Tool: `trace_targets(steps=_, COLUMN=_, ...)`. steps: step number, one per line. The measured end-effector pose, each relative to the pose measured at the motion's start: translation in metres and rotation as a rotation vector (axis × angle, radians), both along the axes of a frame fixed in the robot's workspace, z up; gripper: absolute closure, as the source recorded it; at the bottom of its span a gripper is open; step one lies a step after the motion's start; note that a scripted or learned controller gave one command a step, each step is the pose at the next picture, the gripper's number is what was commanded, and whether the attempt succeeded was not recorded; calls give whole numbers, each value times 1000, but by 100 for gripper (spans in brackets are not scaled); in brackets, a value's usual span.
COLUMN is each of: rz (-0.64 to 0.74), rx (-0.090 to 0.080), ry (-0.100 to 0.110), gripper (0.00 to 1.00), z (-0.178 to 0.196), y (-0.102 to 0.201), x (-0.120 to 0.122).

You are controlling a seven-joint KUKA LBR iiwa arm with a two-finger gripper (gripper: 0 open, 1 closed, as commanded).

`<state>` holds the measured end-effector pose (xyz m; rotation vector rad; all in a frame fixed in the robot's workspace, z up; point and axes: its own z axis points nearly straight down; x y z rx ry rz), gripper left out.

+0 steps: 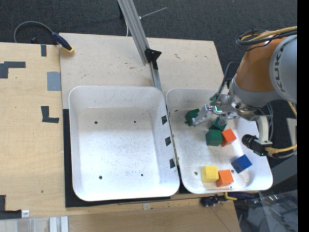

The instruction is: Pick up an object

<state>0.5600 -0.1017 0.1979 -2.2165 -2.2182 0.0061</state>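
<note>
Your gripper (205, 116) hangs low in the right bin (186, 170), and you can't tell from this angle how it is set. The small green piece (192, 115) lies just beside its tip, by the bin's left wall. The risk, as I judge it: a close here nudges it away, or snags the green block (214, 137) nearby.

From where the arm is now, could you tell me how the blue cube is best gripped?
Take the blue cube from above, across two opposite flat sides. It sits apart from the orange and yellow cubes, turned at an angle, so the tool would probably need rotating to match.
</note>
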Motion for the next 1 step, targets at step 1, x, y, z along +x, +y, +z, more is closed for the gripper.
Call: trace_targets(steps=1, rz=1, rx=-1, ry=-5, gripper=0, z=3, y=0, x=1)
